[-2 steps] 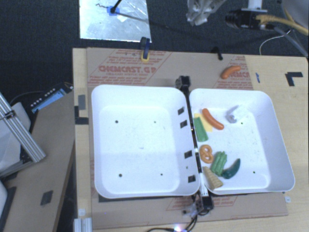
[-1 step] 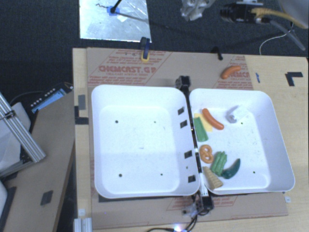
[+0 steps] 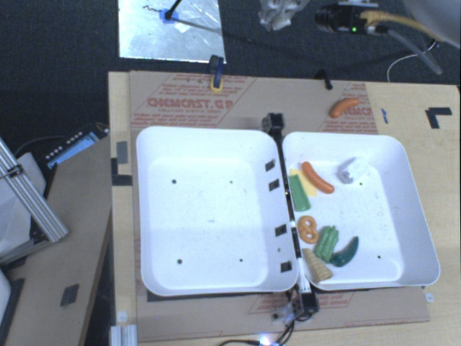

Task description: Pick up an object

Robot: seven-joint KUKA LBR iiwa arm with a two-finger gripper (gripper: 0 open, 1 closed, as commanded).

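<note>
Two shallow white plastic bins sit side by side, the left bin (image 3: 209, 207) plain white with a few dark specks, the right bin (image 3: 389, 215) the same white. Inside the right bin, near its left wall, lie an orange-red sausage-shaped toy (image 3: 318, 177), a flat pale yellow piece (image 3: 307, 185), a green stick (image 3: 300, 192), an orange pretzel shape (image 3: 307, 228), a green bumpy vegetable (image 3: 326, 242), a dark teal curved pepper (image 3: 346, 252) and a tan cone (image 3: 316, 264). A pale grey block (image 3: 348, 170) lies right of the sausage. The tan cardboard sheet (image 3: 187, 101) under the bins carries red lettering.
</note>
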